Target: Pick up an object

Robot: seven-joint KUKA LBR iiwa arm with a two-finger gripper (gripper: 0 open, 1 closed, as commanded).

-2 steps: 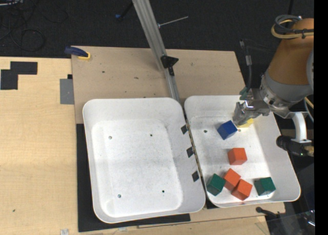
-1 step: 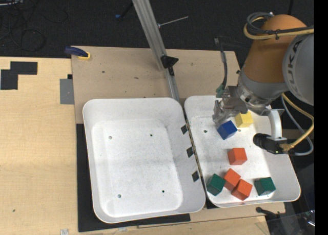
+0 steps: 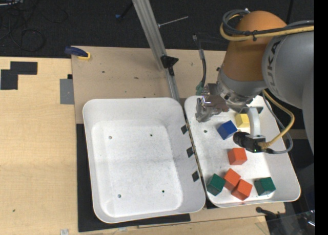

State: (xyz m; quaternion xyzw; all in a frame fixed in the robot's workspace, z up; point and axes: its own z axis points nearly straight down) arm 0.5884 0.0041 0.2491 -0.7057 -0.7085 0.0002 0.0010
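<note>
Arm (image 3: 266, 60) comes in from the right, grey w/ orange band, wrist over the back part of the right bin (image 3: 205, 152). Claw (image 3: 204, 107) sits low near the bin's back-left corner, metal parts pointing left toward the divider btwn bins. Can't tell if it's released or clenched — too small and cluttered at that spot; nothing visibly btwn its tips.

Right bin contents, all blocks:
- blue block (image 3: 226, 129), just right of the claw, apart from it
- yellow block (image 3: 242, 121), just beside the blue one, partly hidden by the arm's wrist hardware
- red block (image 3: 237, 156) near bin centre, alone
- green block (image 3: 216, 184) at front-left
- two orange-red blocks (image 3: 232, 177) (image 3: 242, 189) touching each other, the nearer-left one touching the green block
- second green block (image 3: 265, 186) front-right, near the orange pair but apart

All blocks lie on the bin floor, none lifted.

Left bin (image 3: 102, 111) sits just beside the right one, rims nearly touching, black clips along the seam. Both rest on a wooden tabletop (image 3: 41, 136). An aluminium rail (image 3: 151, 29) leans up from behind the bins. Black cable (image 3: 277, 136) loops off the wrist over the right bin.
</note>
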